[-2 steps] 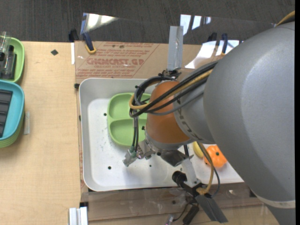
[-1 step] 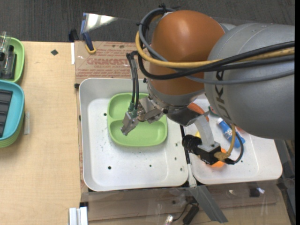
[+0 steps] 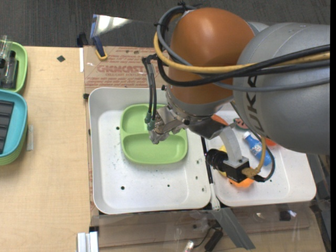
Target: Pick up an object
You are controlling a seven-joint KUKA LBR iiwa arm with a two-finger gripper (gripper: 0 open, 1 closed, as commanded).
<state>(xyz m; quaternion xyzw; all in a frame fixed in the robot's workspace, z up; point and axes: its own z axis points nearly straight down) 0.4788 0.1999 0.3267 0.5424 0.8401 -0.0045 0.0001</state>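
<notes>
Green divided tray (image 3: 135, 150) is seen flat in the left bin (image 3: 107, 185), mid-frame. Gripper (image 3: 157, 135) is set low over its middle ridge; apart or together cannot be told. Nothing is seen lifted; grasp and lift are judged left.

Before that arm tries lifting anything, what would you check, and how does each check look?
1. Gripper over a target: ok, it is above the green tray.
2. Tray lying flat in the left bin: ok.
3. Gripper touching the tray: cannot tell from this slant.
4. Nothing crowding the tray: ok where visible; the arm hides its far right corner.
5. Right bin things away from the gripper: ok for the blue-and-white tube; the rest is partly hidden by the arm.
</notes>
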